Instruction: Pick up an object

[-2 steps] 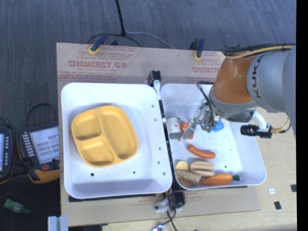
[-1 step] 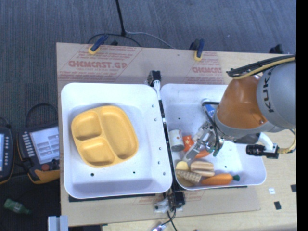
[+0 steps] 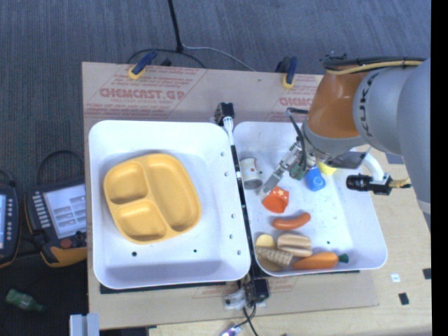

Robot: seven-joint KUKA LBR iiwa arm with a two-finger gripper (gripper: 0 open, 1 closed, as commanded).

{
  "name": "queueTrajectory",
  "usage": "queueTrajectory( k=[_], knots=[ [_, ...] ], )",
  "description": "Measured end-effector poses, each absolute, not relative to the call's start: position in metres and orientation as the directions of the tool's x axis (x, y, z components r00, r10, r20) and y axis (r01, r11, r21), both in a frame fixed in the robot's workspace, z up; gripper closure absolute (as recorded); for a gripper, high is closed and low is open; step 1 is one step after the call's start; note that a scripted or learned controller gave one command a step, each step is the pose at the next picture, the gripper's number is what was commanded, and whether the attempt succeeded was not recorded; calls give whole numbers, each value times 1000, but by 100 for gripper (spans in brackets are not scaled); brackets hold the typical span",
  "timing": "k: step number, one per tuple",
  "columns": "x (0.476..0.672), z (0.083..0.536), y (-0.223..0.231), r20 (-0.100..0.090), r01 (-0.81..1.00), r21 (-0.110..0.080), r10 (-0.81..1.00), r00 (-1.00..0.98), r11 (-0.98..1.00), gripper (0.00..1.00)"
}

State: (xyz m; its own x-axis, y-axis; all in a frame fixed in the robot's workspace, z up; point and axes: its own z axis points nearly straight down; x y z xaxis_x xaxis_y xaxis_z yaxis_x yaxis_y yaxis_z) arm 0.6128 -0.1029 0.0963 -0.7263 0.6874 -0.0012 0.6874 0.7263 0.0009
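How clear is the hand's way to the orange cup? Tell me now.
Probably clear. The hand hangs just above and left of the orange cup in the right bin, with nothing between them; the sausage lies below and the blue piece to the right.

A flat brown cardboard-covered bench top (image 3: 210, 89) with faded red lettering printed across its far edge carries everything here, standing on dark grey carpet. Two shallow white plastic bins sit on it side by side, their inner rims touching down the middle. The left bin (image 3: 126, 257) is the wider of the two; the right bin (image 3: 364, 236) lies just beside it. At the far edge, a blue-and-yellow clamp (image 3: 142, 64) grips the board on the left, and a second yellow-and-blue clamp (image 3: 288, 72) grips it further right.
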Motion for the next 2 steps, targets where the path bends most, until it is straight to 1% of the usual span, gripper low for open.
queueTrajectory(
  k=[1, 2],
  knots=[
    [576, 126, -139, -2, 487, -1, 487, -873, 873, 0],
    [621, 95, -120, -4, 530, 0, 530, -848, 848, 0]
  ],
)
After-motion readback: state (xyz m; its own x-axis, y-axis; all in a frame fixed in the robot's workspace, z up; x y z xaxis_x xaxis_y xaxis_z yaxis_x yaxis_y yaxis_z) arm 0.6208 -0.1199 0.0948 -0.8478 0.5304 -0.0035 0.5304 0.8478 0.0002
